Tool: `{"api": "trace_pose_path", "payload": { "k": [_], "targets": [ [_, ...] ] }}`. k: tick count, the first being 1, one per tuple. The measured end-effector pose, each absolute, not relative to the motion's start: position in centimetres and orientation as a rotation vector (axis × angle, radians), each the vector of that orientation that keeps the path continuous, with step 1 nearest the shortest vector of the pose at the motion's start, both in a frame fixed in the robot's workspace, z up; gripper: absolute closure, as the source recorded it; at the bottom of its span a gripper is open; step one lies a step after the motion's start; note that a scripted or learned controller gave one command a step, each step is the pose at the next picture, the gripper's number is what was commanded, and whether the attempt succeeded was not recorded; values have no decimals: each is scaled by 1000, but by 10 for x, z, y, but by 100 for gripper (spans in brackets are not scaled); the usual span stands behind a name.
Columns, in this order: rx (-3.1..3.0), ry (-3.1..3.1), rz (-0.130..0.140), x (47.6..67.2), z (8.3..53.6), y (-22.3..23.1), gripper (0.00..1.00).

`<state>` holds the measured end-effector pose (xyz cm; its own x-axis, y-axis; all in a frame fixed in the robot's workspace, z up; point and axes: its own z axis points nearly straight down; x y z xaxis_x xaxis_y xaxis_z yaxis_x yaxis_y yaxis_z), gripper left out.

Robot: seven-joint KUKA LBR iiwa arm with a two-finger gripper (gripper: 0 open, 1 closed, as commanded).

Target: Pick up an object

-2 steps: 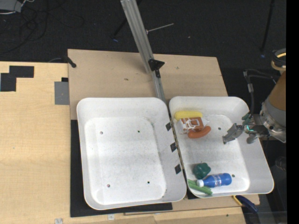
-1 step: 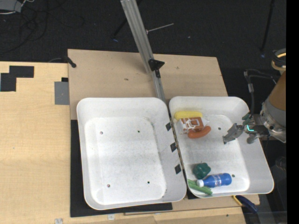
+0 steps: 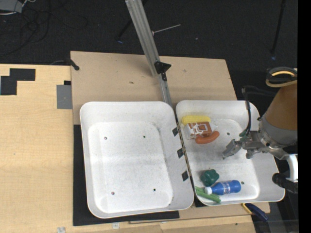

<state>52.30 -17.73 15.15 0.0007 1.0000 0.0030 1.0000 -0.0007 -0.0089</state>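
Dark floor surrounds the pale wooden worktop, which carries two shallow white bins: the left bin at the frame's centre and the right bin toward the right edge. By the look of it, the pick has not happened yet: every object lies on the right bin's floor. The hand hangs low at that bin's right side, nothing seen between its fingers; how far apart they stand cannot be told. An orange sausage-shaped toy lies just left of it, below a yellow-topped packet. A green lump and a blue bottle lie near the lower edge.
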Motion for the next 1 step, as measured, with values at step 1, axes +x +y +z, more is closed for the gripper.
{"api": "trace_pose_path", "payload": {
  "k": [1],
  "targets": [
    [-2218,-2213,5,522,106,-170,0]
  ]
}}
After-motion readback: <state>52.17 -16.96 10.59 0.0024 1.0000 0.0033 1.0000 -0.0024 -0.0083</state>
